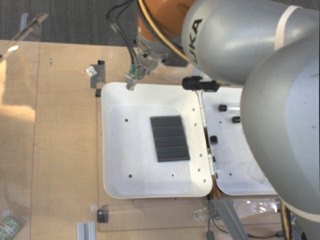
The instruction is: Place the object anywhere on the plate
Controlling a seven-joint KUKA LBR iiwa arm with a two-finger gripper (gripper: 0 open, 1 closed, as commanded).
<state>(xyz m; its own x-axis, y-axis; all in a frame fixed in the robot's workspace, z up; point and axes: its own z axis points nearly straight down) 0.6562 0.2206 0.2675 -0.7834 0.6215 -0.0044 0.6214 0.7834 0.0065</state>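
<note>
Grey arm (250, 39) fills the frame from 12 to 5 o'clock, orange band (162, 9) at 12. Left white bin (112, 149) center frame; dark ribbed rectangular object (170, 138) lies flat near its middle. Right bin (232, 154) at 3 o'clock, partly hidden. Gripper (132, 80) at the left bin's 11 o'clock corner, well apart from the object; grip state cannot be told.

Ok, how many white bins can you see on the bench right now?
2. The left bin lies fully in view with a dark ribbed plate at its middle. The right bin sits beside it, largely covered by the arm, so anything in there may be hidden.
</note>
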